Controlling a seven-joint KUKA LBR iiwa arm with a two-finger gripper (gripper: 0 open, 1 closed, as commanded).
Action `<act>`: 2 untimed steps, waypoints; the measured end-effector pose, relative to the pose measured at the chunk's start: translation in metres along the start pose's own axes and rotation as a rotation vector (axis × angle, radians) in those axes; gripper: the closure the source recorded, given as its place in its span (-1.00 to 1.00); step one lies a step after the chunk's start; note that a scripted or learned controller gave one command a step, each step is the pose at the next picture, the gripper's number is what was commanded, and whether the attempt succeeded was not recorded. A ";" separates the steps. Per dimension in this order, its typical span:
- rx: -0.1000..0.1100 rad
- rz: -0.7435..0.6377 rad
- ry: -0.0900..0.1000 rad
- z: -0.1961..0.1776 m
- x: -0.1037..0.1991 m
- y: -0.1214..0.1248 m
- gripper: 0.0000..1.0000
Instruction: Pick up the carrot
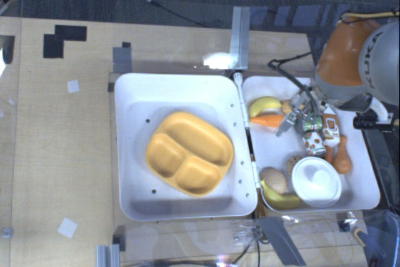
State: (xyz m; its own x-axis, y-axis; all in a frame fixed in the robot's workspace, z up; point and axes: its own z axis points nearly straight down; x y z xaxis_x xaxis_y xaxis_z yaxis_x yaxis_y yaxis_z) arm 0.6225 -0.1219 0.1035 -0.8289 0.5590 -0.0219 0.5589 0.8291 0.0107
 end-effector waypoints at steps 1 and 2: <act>0.005 0.137 0.011 -0.035 -0.017 0.049 -1.00; 0.005 0.075 0.011 0.014 0.035 0.022 -1.00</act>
State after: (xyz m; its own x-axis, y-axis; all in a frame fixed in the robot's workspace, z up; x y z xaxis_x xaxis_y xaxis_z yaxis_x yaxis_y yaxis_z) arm 0.6062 -0.0847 0.0888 -0.7848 0.6197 -0.0101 0.6197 0.7848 0.0072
